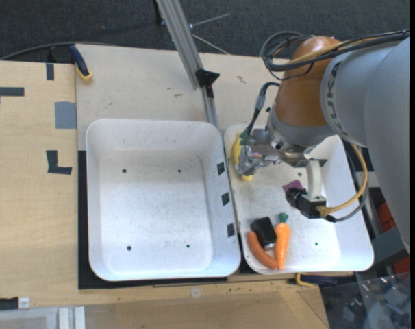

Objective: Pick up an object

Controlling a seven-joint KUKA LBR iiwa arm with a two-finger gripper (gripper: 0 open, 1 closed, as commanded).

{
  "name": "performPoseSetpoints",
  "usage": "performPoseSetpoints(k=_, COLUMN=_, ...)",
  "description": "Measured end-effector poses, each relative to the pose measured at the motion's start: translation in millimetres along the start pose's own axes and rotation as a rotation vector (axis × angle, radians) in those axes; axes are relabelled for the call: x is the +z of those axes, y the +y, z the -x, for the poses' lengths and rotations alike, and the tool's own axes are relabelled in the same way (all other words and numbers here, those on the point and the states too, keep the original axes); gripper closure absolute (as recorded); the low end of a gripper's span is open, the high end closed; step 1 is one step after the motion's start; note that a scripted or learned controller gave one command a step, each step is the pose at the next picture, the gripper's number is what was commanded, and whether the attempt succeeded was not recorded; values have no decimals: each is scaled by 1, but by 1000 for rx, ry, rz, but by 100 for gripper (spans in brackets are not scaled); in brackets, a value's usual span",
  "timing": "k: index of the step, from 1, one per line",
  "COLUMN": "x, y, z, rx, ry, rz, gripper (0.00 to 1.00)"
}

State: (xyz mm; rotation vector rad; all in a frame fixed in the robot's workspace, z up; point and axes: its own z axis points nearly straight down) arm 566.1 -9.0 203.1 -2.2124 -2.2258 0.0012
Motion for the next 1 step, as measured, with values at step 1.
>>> performPoseSetpoints(k=1, x=-5, y=2, z=-63, rx=-3, ry=0, rz=1, gripper=100)
